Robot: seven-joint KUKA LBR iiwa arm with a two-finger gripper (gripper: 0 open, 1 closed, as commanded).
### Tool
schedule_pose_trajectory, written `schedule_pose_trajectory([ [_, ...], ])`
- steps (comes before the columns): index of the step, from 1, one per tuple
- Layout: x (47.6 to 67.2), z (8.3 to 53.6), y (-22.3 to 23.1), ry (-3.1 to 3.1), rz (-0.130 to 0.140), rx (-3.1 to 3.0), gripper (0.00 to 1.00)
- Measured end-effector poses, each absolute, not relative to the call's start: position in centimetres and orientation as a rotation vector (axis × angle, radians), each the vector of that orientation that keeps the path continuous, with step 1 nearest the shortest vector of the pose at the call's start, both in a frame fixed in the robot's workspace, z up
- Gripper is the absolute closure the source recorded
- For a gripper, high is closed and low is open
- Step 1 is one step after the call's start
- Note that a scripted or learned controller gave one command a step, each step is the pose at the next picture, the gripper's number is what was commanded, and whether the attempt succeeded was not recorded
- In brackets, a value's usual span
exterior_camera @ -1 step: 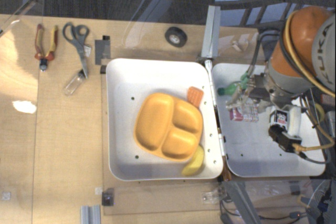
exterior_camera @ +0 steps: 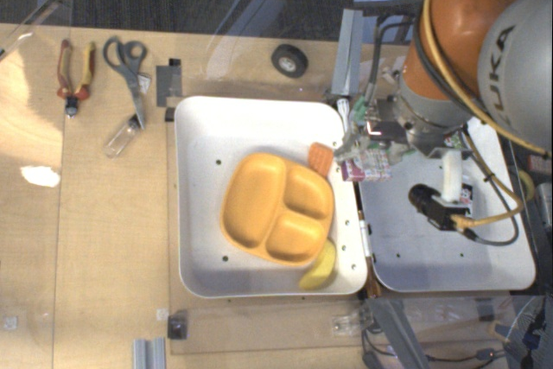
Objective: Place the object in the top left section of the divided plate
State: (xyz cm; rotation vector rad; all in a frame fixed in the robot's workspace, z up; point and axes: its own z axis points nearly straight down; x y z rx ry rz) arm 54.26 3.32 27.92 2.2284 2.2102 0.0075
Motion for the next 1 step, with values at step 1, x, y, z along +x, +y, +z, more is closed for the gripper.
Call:
schedule_pose_trajectory([
  [1, 54.26, 27.92, 3.3, 2.21, 0.007, 2.227, 0.0],
])
